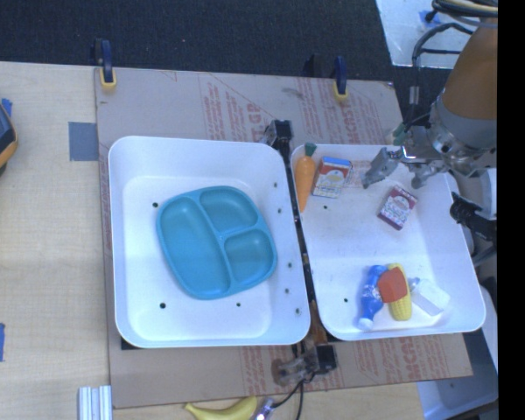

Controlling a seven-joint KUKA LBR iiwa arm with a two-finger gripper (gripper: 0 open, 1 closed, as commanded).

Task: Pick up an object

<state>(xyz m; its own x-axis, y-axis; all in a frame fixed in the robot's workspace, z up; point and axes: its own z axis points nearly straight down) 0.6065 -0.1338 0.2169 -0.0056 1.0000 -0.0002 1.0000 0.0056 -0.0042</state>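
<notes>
Faint red printing is seen running in lines across the brown cardboard sheet [245, 103] beneath the two bins, but its letters cannot be made out. Printed faces are carried by a small red and white carton [332, 178] and a dark red packet [397, 208] in the right bin [455, 261]; nothing on them can be read.

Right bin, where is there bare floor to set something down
Bare floor in the right bin: the middle, between the small red box and the blue bottle. Crowded: the far edge by the carrot, and the near corner by the corn.
</notes>
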